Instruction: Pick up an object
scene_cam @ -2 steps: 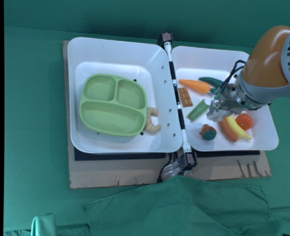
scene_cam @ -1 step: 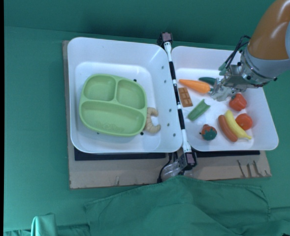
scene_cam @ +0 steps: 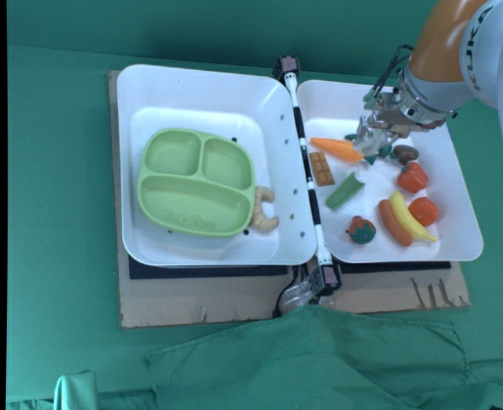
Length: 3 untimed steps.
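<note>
Nearest you, a rumpled green cloth [scene_cam: 319,361] lay bunched along the front, overlapping a flat brown cardboard sheet [scene_cam: 191,301] that carried both bins.

In the left bin [scene_cam: 149,84], glossy white plastic with rounded corners, you had a light-green divided plate [scene_cam: 198,180] with three compartments, sitting tilted. A tan croissant [scene_cam: 263,210], curved and ridged, lay against the plate's right edge.

In the right bin [scene_cam: 456,229], the front row held a small dark-green and red vegetable [scene_cam: 361,230], a smooth brownish-red sausage [scene_cam: 394,222] with a yellow banana [scene_cam: 412,218] lying alongside and touching it, and a round orange-red tomato [scene_cam: 424,211] just beside the banana. Behind those were a flat green pod-shaped piece [scene_cam: 345,191], a small ridged brown waffle block [scene_cam: 321,168], and a lumpy red pepper [scene_cam: 412,178]. Farther back, a tapered orange carrot [scene_cam: 337,149] pointed left, and a brown mushroom [scene_cam: 405,153] sat near it.

The gripper [scene_cam: 372,141] was down low at the thick end of the carrot, between carrot and mushroom. You could not tell from this angle how far its fingers were spread, or whether anything was between them. Above it rose the grey arm [scene_cam: 499,41] with its orange band [scene_cam: 446,24].
</note>
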Available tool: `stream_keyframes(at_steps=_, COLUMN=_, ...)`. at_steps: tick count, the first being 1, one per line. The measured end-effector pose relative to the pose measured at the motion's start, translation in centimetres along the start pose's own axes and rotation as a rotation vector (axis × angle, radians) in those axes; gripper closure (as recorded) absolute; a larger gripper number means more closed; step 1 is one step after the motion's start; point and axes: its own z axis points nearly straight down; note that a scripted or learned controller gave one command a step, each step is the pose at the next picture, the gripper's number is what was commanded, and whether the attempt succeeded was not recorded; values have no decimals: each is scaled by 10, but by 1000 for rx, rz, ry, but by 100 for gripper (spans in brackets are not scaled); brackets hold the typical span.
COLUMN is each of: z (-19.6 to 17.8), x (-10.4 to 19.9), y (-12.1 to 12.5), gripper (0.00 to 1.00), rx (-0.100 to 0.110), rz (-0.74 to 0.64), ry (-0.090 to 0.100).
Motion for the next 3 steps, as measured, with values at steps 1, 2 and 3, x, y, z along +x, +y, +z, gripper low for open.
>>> stream_keyframes(at_steps=1, z=-2, x=0, y=-3, gripper=0, rx=2, rz=1, ry=1)
stream_keyframes(at_steps=2, z=9, x=-1, y=-37, gripper=0, rx=8, rz=3, ry=3)
stream_keyframes(at_steps=3, z=38, x=-51, y=-55, gripper=0, rx=-9, rz=-3, ry=3)
